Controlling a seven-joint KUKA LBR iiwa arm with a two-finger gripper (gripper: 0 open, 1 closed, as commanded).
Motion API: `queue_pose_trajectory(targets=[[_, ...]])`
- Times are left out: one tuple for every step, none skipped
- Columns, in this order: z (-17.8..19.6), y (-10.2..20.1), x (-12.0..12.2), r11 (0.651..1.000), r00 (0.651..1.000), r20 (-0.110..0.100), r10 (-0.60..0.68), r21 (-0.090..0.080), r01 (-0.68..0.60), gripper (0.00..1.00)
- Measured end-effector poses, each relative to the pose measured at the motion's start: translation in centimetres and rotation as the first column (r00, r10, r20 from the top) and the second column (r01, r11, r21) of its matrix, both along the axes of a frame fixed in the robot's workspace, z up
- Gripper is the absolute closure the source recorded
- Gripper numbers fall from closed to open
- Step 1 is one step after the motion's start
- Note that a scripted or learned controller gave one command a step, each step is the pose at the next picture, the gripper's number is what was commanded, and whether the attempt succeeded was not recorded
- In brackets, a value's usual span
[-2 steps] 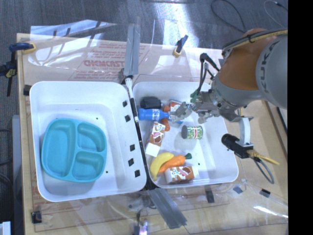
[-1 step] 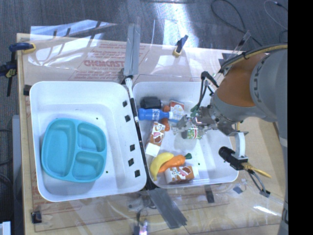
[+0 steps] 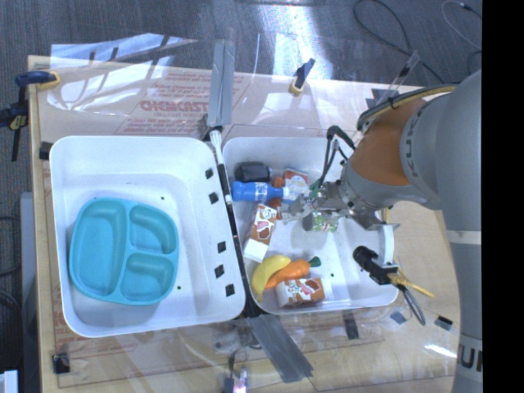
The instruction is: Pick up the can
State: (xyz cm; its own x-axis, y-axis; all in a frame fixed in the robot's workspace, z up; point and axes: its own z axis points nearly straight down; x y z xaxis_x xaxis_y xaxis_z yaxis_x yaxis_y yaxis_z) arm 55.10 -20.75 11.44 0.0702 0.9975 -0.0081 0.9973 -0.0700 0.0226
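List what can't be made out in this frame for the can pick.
- Gripper, camera view: finger state lost in clutter and glare.
- Can: cannot single it out among the small items in the right bin.
- Right bin's far-right floor: covered by the arm.

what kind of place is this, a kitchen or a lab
Most likely a robotics lab, not a kitchen: a grey arm reaches over two white bins clamped to a bench, one holding toy food such as a banana, with cables on the carpet beyond.
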Motion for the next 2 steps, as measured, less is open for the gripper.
queue_pose_trajectory(targets=[[-0.45,-0.05,0.09,1.0,1.0,0.01,-0.021,-0.002,0.021,0.0],[-0.44,-0.2,0.91,0.999,0.999,0.01,-0.043,0.001,0.043,0.0]])
